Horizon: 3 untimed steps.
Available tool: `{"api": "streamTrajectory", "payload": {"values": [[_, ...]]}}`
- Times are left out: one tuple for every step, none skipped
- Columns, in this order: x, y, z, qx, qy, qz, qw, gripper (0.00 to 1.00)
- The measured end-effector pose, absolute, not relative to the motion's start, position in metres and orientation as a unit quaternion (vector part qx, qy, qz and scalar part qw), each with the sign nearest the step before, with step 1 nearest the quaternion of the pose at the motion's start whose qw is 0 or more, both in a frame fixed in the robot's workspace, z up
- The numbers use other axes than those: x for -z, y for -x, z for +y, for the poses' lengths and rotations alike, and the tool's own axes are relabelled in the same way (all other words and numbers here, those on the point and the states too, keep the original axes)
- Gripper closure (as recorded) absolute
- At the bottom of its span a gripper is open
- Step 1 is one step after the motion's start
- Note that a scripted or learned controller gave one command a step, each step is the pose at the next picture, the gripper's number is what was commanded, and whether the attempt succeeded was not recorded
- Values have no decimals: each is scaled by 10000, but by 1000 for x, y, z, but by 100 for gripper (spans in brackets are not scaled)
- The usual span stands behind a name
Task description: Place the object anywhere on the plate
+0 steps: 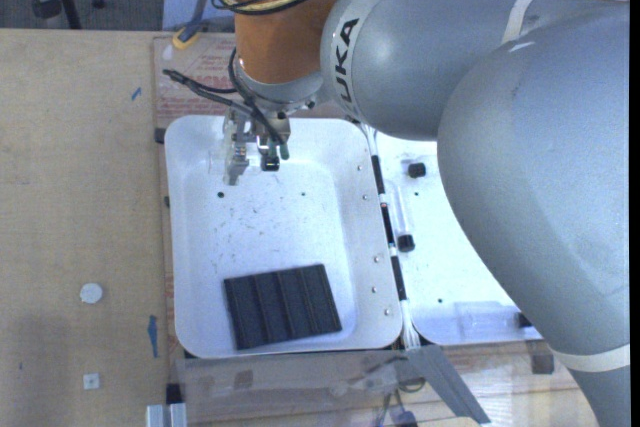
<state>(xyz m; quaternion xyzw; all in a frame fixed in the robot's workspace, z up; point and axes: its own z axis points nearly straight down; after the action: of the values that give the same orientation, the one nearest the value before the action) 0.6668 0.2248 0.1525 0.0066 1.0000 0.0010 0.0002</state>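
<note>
On the pale wooden desk [70, 165], the left shallow white plastic bin [195, 215] holds a dark grey ribbed rectangular slab [283, 304] lying flat near its front edge, which I take to be the plate, while no loose object to be placed can be made out. The two-finger gripper [252, 157] hangs over the bin's back part, well apart from the slab; its fingers [237, 161] stand slightly apart with nothing visible between them. The step looks like searching for a pick, so next it must first find and clamp the object.
</note>
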Motion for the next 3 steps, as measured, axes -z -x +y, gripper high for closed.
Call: {"api": "streamTrajectory", "payload": {"values": [[-205,-650,224,-16,1444,9895,35,100],[-259,-667,226,-16,2215,9752,46,100],[-271,-669,227,-39,2201,9754,91,100]]}}
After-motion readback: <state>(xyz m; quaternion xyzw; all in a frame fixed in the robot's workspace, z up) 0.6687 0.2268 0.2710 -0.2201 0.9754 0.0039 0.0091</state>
